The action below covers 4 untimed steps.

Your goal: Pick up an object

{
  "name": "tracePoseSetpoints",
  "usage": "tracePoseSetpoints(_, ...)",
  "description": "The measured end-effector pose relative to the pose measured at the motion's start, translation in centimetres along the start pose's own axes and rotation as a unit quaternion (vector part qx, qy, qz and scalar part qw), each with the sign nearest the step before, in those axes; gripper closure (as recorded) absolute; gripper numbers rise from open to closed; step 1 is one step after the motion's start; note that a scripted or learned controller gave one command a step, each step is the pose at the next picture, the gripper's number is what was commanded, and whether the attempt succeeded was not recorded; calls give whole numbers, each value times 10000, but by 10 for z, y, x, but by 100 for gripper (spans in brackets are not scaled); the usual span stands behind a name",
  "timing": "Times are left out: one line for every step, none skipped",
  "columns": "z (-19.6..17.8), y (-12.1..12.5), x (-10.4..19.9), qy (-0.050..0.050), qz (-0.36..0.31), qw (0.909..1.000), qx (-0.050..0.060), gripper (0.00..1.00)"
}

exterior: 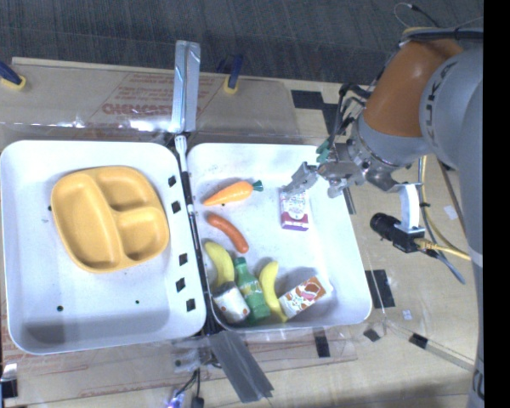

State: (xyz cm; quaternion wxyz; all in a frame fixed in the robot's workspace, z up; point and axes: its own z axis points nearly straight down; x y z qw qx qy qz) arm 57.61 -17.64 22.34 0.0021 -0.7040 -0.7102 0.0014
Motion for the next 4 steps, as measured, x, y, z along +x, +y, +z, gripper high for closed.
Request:
tracePoseSetpoints(129, 53, -33, -7, 152, 9999, -14, 0)
tracePoseSetpoints(132, 41, -23, 5, -332, 9994, 3, 0)
tracePoseSetpoints(122, 42, -22, 7, -354, 9994, 9, 100)
tracePoseSetpoints(42, 81, -18, -8, -911, 9958, -22, 100)
